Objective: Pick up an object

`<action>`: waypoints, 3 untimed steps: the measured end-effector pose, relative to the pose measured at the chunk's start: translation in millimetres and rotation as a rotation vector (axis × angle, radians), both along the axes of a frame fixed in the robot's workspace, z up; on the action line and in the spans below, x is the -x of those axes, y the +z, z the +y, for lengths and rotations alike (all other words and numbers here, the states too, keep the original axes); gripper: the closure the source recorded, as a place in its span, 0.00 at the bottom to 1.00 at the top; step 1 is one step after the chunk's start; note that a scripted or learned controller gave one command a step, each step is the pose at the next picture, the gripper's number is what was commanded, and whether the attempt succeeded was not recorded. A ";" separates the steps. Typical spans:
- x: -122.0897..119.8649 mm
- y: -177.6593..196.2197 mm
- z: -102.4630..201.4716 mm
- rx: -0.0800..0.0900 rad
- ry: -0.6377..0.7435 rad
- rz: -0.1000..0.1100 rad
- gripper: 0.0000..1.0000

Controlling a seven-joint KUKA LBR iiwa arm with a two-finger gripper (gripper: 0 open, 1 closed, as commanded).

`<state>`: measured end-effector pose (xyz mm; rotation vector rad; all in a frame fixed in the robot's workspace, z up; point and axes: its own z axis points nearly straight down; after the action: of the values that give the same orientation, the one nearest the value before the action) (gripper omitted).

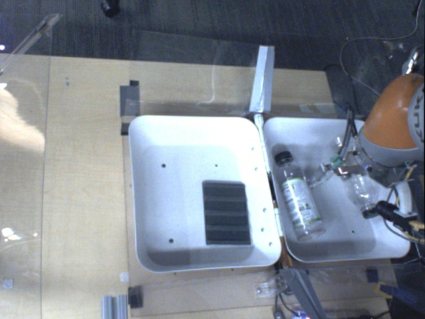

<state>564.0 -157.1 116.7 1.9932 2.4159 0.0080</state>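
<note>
Camera view: bottle [299, 201] bears a white-green label, its writing illegible.

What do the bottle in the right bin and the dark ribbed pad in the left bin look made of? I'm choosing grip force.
The bottle looks like clear, glossy plastic: the bin floor shows through it, and it has a black cap and a pale label. The dark ribbed pad looks like matte black rubber or foam, judging by its dull parallel ridges; which one is unclear.
</note>
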 end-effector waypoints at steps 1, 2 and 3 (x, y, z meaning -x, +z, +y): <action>2.2 41.3 -46.7 -0.001 0.039 0.004 0.00; 12.1 11.9 -18.4 -0.006 0.115 -0.005 0.00; -45.0 -21.4 -33.3 -0.017 0.281 -0.003 0.00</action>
<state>609.0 -190.4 95.3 1.6406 2.6788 0.0334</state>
